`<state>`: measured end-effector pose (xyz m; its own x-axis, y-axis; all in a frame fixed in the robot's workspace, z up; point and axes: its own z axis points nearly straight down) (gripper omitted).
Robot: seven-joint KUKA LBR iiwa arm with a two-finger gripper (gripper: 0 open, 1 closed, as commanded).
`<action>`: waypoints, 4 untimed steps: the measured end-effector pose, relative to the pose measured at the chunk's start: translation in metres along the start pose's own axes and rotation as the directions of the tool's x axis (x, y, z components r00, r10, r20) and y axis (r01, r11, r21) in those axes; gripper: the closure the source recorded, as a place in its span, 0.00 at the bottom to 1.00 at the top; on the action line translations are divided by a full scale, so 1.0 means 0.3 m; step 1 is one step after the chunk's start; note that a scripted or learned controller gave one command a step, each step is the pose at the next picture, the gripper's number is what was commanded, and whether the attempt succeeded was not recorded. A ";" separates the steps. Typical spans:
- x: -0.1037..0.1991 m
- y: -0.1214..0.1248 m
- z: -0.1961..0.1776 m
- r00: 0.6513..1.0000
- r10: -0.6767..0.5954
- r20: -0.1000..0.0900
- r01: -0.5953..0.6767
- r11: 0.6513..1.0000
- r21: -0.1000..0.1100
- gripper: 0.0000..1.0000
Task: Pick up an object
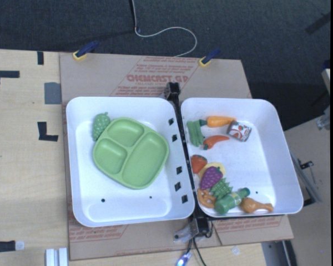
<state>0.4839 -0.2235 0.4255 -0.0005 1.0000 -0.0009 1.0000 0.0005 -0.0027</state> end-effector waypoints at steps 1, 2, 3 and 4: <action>0.003 0.000 -0.004 1.000 0.000 0.001 0.000 1.000 -0.002 1.00; 0.049 0.061 -0.389 1.000 -0.003 0.005 0.003 1.000 -0.016 1.00; -0.003 0.038 -0.292 1.000 0.001 0.000 -0.001 1.000 -0.001 1.00; 0.000 -0.002 -0.301 1.000 0.000 0.000 0.000 1.000 -0.003 1.00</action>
